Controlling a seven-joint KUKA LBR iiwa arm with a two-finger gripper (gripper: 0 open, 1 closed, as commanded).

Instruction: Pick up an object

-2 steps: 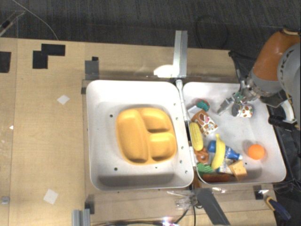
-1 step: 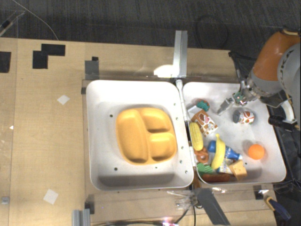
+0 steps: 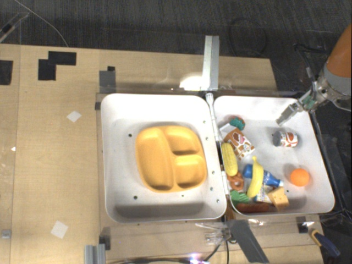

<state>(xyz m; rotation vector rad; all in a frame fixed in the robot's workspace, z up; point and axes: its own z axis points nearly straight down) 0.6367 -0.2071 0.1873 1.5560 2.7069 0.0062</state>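
Beside bananas [image 3: 254, 176]: round (smooth) orange ball [image 3: 300, 177]

You are looking down on a pale wooden desk [image 3: 49, 164] with black cut-out marks near its far left corner. Beyond its far edge runs dark grey carpeted floor [image 3: 137, 10]. A grey metal post [image 3: 211, 62] stands upright at the desk's far side, with a bright glare spot at its foot.

The counter [image 3: 49, 164] looks like pale matt wood. Both bins [image 3: 113, 164] are smooth white plastic with a slight sheen. The yellow tray [image 3: 170, 157] seems glossy plastic; the orange ball [image 3: 300, 177] matt.
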